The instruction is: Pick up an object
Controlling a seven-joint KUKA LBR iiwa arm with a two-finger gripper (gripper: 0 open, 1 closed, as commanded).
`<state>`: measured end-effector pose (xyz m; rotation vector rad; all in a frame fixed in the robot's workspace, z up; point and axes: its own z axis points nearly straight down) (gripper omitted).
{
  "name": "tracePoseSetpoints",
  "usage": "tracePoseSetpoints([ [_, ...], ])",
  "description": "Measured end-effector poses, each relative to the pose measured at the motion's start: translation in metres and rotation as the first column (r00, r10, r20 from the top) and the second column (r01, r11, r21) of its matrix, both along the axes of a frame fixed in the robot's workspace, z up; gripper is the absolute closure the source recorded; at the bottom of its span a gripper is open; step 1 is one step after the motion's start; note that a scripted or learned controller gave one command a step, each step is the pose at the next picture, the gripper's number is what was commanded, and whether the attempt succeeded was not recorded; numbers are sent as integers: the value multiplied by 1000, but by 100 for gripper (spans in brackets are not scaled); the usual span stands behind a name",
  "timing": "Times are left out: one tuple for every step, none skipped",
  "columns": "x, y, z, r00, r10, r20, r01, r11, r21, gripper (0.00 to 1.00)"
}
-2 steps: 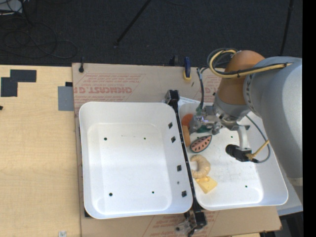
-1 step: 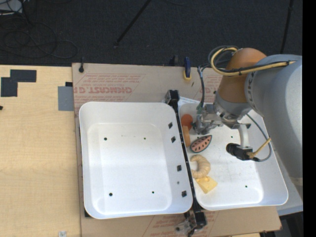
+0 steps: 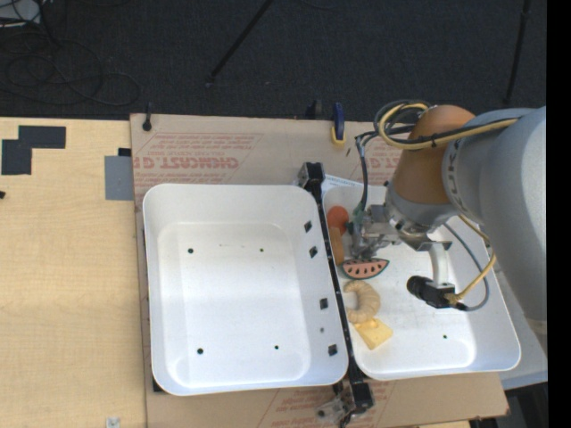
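Objects for the pick, four small food-shaped toys, lie bunched along the left wall of the right-hand bin [image 3: 482, 355], hard against the black clamp strip [image 3: 323, 266] that joins it to its neighbour. An orange carrot-like piece [image 3: 337, 221] sits at the top of the row, a watermelon slice [image 3: 364, 267] with a red face, dark seeds and a green rind lies below it, then a pale tan ring shaped like a pretzel or doughnut [image 3: 362, 300], and nearest the camera a yellow wedge [image 3: 374, 333] resembling cheese. The ring and the wedge touch or nearly touch; the carrot and the slice are close together.

The gripper [image 3: 364, 237] of the grey KUKA arm [image 3: 500, 194] hangs over the upper end of this cluster, between the carrot and the watermelon slice, its wrist cloaked in yellow and black cables [image 3: 397, 119]. Whether it is open, closed or gripping anything cannot be told from above, since the wrist body hides its tip. Its placement suggests the slice or the carrot is the target, and the crowding against the bin wall looks likely to make a clean grasp awkward.

Both bins are shallow, smooth white plastic with rounded corners and small dark holes in the floor. The left-hand bin [image 3: 169, 364] stands beside it on a sheet of printed brown cardboard [image 3: 223, 154], which rests on a pale wood-grain bench [image 3: 62, 283]. The toys appear light and matte, probably soft plastic or foam.
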<state>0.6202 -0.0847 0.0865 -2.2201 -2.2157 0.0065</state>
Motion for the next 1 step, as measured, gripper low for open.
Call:
tracePoseSetpoints([
  [-57,-49,2,1000,-3,2,3,1000,-1,100],
])
